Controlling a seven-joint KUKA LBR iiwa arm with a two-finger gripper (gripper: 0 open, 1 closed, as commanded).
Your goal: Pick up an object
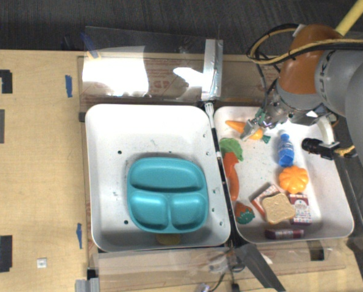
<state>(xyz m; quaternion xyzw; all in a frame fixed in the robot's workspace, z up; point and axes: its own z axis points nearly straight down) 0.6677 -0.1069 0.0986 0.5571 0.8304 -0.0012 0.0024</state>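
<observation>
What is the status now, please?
Claw low in right bin, far corner. Over small orange toy. Blue bottle beside it.

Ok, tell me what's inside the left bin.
The left bin holds a teal divided tray, its three compartments bare. A brownish bit peeks from under the tray's near edge; the rest is covered.

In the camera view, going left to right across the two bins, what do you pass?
Teal divided tray in the left bin → orange carrot along the right bin's left wall → slice of toast → blue bottle → small orange pumpkin.
</observation>
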